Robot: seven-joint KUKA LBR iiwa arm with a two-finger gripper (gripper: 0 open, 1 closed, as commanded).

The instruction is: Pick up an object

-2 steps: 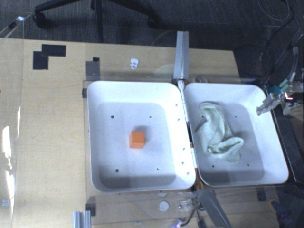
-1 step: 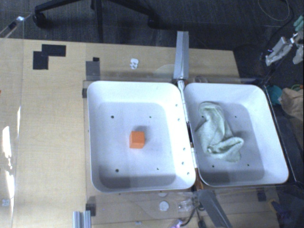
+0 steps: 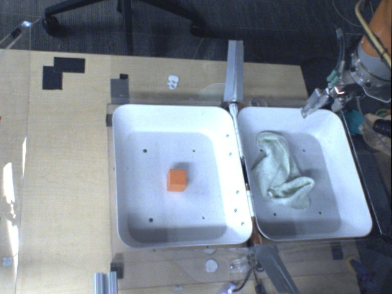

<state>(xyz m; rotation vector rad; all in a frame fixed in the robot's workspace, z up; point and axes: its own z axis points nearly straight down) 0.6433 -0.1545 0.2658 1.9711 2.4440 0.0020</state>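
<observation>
The orange cube (image 3: 177, 180) lay centrally in the left bin (image 3: 131, 225). A crumpled pale cloth (image 3: 280, 167) lay in the right bin (image 3: 349, 216). The gripper (image 3: 318, 101) hovered over that bin's far right corner; whether it was clenched or released could not be determined.

Arm (image 3: 375, 57): grey metal wrist section, orange band above it at the frame's upper right. Thin pale cable loops near the orange band. Gripper (image 3: 318, 101): slim, light grey, metallic; small teal-green fittings and dark cabling clustered at its base.
</observation>
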